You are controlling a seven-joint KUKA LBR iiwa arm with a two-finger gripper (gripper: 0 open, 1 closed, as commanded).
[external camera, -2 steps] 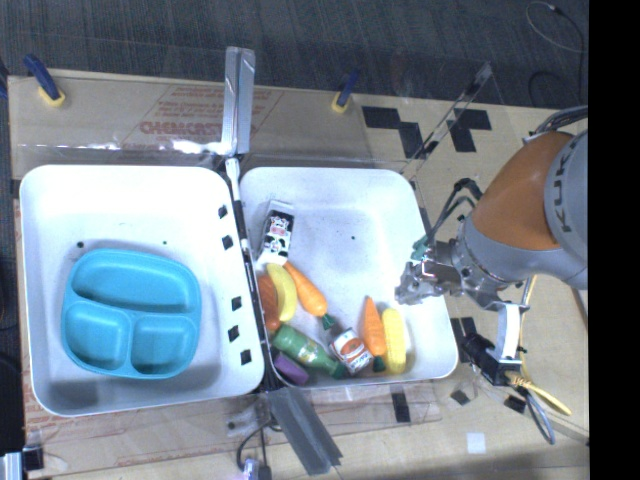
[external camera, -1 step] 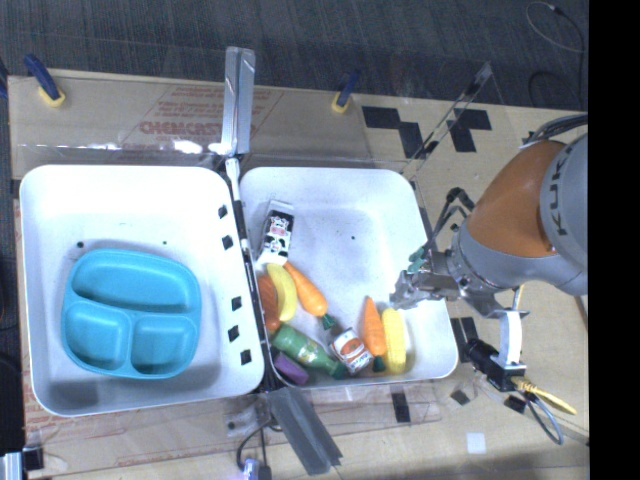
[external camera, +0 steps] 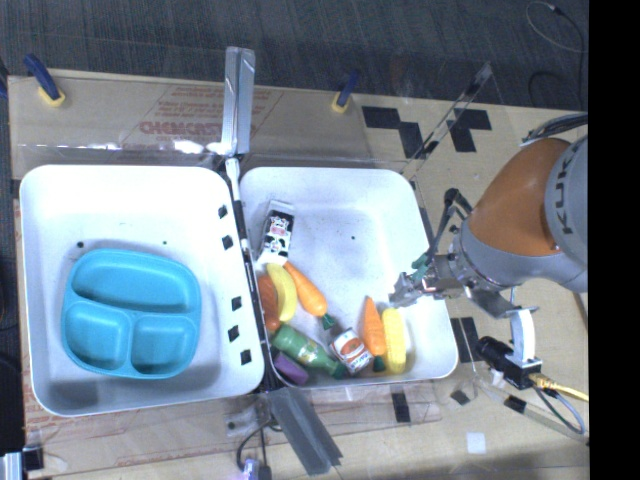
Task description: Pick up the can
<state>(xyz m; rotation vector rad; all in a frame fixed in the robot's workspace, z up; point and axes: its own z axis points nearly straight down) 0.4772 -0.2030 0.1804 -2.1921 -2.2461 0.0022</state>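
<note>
**At the right bin's edge: tool beside the toy food**

In the right half of the frame, the arm [external camera: 525,218] reaches in from the right, its orange band above the right bin's [external camera: 330,193] right rim. The tool [external camera: 412,286] sits low at that rim, just right of the pile of toy food; whether its tips are spread or pressed together cannot be told from this angle, and nothing shows between them.

The can [external camera: 350,350] lies tilted near the bin's lower edge, centre-right of the frame, touching a green bottle [external camera: 305,348] on its left and an orange carrot [external camera: 373,326] on its right. A yellow corn cob [external camera: 396,338] lies just beside that carrot. Higher up, a small black-and-white carton [external camera: 277,233] stands near the divider, with a banana [external camera: 282,290] and a second carrot [external camera: 307,288] below it.

In the left bin [external camera: 60,198], a blue divided tray [external camera: 133,310] rests flat on the desk [external camera: 80,108] side of the frame's left.
</note>
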